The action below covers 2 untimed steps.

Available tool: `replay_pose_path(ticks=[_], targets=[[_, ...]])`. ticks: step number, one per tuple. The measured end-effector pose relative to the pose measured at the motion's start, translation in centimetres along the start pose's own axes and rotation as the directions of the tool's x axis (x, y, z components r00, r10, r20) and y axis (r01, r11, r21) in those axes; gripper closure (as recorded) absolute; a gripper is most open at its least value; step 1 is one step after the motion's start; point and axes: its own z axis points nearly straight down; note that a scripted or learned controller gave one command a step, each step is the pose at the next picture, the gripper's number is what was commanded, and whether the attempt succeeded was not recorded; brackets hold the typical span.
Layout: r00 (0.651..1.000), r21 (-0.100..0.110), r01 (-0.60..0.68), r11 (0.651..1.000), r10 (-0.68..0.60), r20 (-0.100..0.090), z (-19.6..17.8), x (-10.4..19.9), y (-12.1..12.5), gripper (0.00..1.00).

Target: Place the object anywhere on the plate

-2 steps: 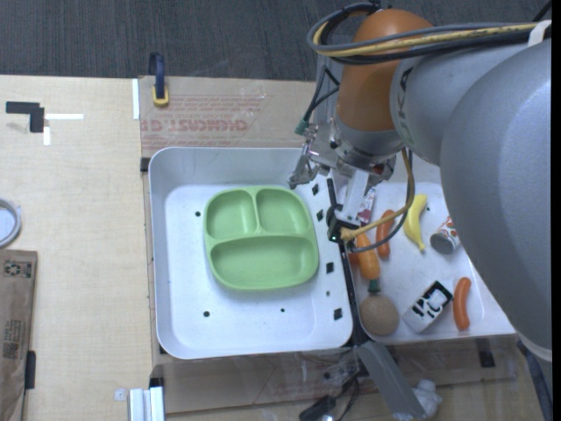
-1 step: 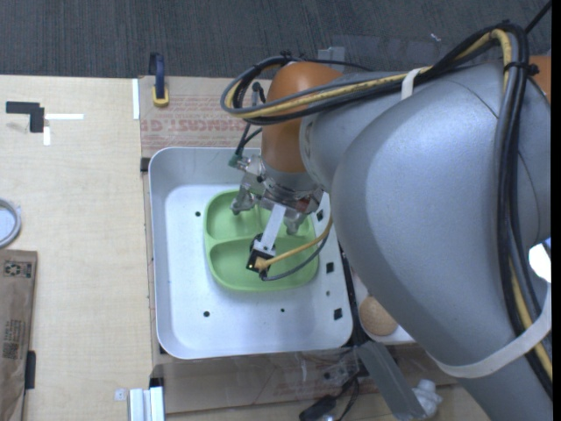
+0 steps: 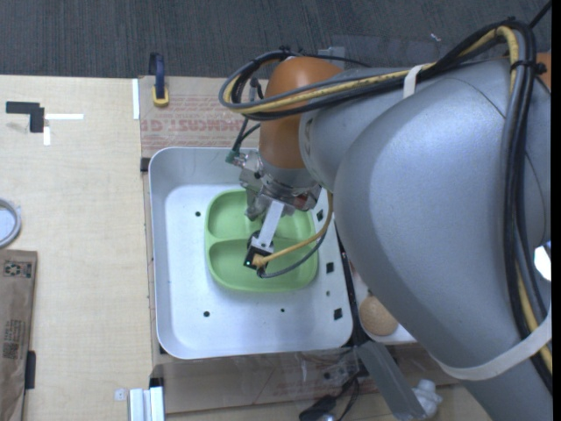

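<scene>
One tan rounded lump [image 3: 379, 317], probably the object, sat half under the big grey arm [image 3: 438, 191], just outside the shallow white bin [image 3: 175, 270]. Wrist bent down, the gripper [image 3: 256, 202] hung over the green divided plastic plate [image 3: 230, 274] in that bin. Couldn't tell if the claw was spread or closed. I'd guess the next move needed an actual grab first.

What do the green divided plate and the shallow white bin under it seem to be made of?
The green divided plate looks like moulded plastic: even colour, rounded rim, soft matte sheen. The shallow white bin looks like painted sheet metal or hard plastic; its smooth floor and thin upturned walls leave this open.
</scene>
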Motion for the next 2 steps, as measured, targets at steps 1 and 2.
replay_pose_path(ticks=[1,2], targets=[[1.000,-0.001,0.014,1.000,-0.014,0.011,-8.6,-11.9,-4.8,1.00],[1.000,-0.001,-0.026,1.000,0.026,0.012,-6.9,1.1,-10.8,1.00]])
